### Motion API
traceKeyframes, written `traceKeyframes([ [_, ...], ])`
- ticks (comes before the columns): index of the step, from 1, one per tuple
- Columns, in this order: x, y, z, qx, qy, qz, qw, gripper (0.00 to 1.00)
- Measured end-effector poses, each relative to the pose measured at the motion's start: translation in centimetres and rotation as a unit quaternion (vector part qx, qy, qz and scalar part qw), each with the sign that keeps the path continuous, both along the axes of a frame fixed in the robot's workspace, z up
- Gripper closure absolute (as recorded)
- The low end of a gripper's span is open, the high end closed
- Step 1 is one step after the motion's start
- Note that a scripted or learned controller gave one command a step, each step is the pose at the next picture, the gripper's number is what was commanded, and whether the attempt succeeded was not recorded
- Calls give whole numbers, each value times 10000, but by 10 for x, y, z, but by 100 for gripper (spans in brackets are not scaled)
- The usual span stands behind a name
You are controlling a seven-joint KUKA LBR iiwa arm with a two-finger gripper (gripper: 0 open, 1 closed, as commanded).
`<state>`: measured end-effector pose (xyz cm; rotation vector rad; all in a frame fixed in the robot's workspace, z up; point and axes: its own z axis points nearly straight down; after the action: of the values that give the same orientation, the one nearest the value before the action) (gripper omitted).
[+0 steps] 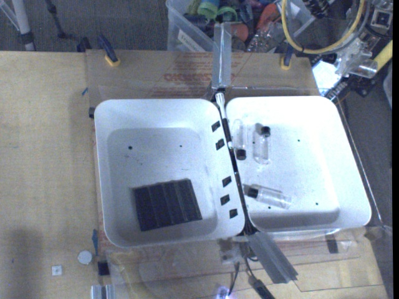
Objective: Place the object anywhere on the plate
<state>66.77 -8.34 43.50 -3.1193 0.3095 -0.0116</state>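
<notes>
A black ribbed rectangular plate (167,204) lies flat in the front part of the left bin (112,129). In the right bin (324,142) lie three clear vials with black caps. One vial (237,139) rests close to the divider, its cap toward the front. A second vial (262,144) lies just right of it with its cap toward the back. The third vial (270,196) lies crosswise nearer the front, its cap pointing left.
A metal divider (227,161) with black tabs separates the two bins. Behind the bins stands a clear tub of colourful items (230,5), with yellow cables (324,39) and equipment at the back right. Wooden bench (43,167) surrounds the bins on the left.
</notes>
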Motion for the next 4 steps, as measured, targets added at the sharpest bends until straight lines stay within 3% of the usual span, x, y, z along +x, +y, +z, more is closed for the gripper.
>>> traceKeyframes([
  [1,-1,88,0,-9,68,-1351,9908,100],
  [2,-2,228,0,-2,43,-228,9997,100],
  [3,-85,252,0,-21,65,-15,10000,100],
  [4,-3,210,-20,0,27,-17,10000,100],
])
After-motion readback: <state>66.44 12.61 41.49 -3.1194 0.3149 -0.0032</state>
